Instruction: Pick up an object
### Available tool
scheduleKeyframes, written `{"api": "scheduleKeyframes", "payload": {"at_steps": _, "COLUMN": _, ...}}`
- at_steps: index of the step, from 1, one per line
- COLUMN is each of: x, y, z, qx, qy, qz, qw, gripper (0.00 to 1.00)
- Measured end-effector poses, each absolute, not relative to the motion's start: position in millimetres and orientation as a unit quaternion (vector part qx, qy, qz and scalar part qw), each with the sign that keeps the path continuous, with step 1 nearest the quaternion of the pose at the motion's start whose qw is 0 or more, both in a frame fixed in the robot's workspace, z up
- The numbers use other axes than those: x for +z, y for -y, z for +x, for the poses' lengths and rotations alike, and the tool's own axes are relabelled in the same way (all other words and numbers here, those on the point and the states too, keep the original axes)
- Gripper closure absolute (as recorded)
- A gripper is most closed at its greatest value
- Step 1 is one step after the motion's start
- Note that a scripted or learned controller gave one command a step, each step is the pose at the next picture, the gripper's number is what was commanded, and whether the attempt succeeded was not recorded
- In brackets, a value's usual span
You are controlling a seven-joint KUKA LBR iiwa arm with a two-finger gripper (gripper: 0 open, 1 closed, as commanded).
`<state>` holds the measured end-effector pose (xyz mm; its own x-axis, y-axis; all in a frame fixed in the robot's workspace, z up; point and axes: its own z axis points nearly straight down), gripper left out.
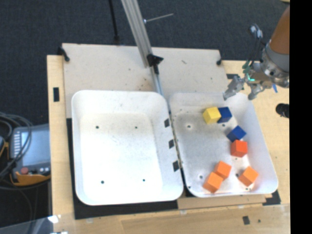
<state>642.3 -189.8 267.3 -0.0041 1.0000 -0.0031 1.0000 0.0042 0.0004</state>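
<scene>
Camera view: the hand [242, 88], fingers spread apart and holding nothing, is seen above the right bin's [195, 179] far rim. Seven blocks are counted there: one yellow block [211, 115], two blue blocks [236, 133], four orange blocks [222, 169]. The left bin [122, 145] adjoins it on the bench [56, 145], with dark carpet [48, 13] around.

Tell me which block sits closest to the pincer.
The blue block beside the yellow block, at the right bin's far end. The pincer hovers just beyond it; the other blocks lie farther away.
</scene>
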Motion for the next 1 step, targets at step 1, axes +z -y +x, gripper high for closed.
{"api": "scheduleKeyframes", "payload": {"at_steps": 1, "x": 213.0, "y": 182.3, "z": 646.8, "qx": -0.0017, "qy": -0.709, "qz": 0.705, "qw": -0.001, "gripper": 0.00}}
